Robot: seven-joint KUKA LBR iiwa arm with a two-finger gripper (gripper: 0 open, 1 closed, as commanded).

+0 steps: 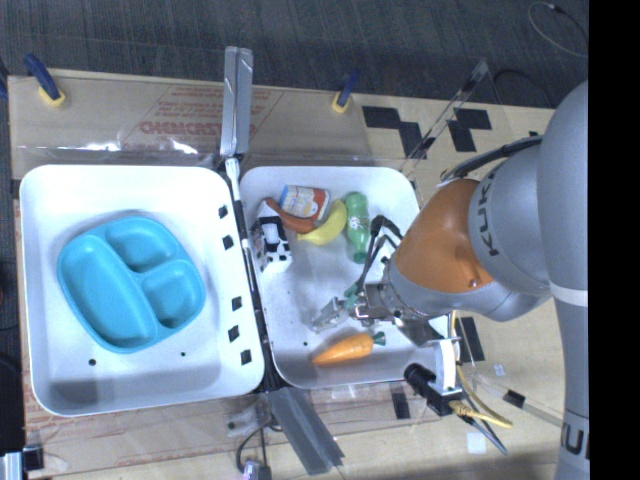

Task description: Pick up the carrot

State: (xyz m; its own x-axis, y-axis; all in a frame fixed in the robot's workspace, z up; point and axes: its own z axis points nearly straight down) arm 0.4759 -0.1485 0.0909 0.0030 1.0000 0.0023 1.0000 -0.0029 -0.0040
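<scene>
Carrot (345, 349) lying near the right bin's (300, 373) front edge, my jaws poised just above it, their opening impossible to tell.

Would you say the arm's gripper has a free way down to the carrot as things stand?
Probably yes. The carrot lies alone near the right bin's front wall, nothing on top of it, and the gripper hangs just above and behind it.

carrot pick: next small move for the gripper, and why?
Probably shift the two-finger gripper toward the bin's near wall and centre it over the orange tapered carrot before descending. The carrot lies flat near the front edge of the right white bin, just beside the gripper and not between its fingers.
</scene>
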